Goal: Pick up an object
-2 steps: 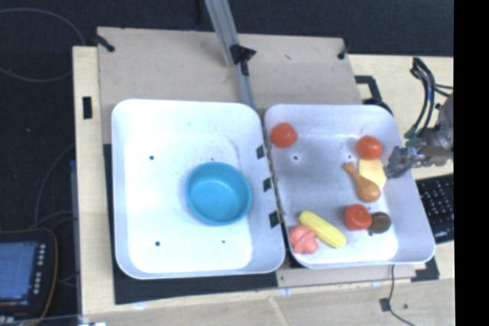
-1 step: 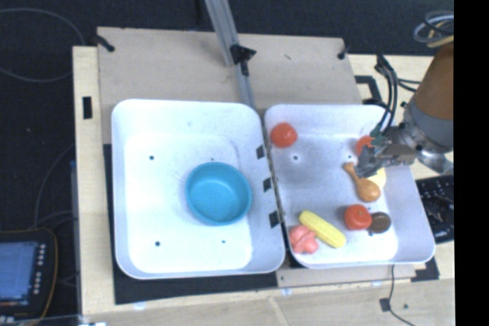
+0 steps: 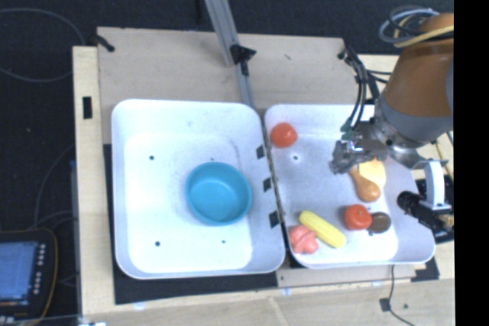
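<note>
My gripper hangs over the right bin, at its middle right, just left of a yellow-orange pear-shaped toy. The toy lies beside the gripper, partly under the wrist. An orange-red ball sits at the bin's upper left. Along the bin's front lie a yellow corn cob, a pink toy, a red tomato and a small brown piece. Nothing shows in the gripper's hold.
The left bin holds a blue bowl near its centre. A grey metal rail slants from the top down to the gap between the bins. Cables and a black fitting sit at the right bin's edge.
</note>
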{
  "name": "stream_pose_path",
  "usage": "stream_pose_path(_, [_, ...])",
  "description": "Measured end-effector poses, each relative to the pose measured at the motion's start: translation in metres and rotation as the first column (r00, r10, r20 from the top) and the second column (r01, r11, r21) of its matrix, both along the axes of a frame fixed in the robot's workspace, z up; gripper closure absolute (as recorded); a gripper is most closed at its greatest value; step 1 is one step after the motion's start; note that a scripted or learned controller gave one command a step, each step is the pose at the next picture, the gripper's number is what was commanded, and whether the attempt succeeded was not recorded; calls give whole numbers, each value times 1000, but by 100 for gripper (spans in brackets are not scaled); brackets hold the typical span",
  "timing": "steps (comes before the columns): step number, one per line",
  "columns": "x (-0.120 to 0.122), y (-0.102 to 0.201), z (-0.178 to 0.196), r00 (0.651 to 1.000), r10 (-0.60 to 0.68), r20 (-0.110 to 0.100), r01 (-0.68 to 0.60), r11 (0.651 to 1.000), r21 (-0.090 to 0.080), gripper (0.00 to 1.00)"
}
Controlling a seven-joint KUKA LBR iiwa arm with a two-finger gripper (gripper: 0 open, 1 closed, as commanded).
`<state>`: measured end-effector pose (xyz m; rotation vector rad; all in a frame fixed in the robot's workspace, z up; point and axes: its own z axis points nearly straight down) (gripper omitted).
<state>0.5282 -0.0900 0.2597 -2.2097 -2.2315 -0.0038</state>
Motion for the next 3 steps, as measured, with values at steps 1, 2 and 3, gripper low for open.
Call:
stream_pose_path(1, [16,42,1,1000,0,0,0,1000,0,100])
stream_pose_path(2, [26,90,-12,1000,-3,-8,3,1000,-2,100])
stream_pose_path(3, [47,146,-23,1000,-1,-2,1,1000,-2,100])
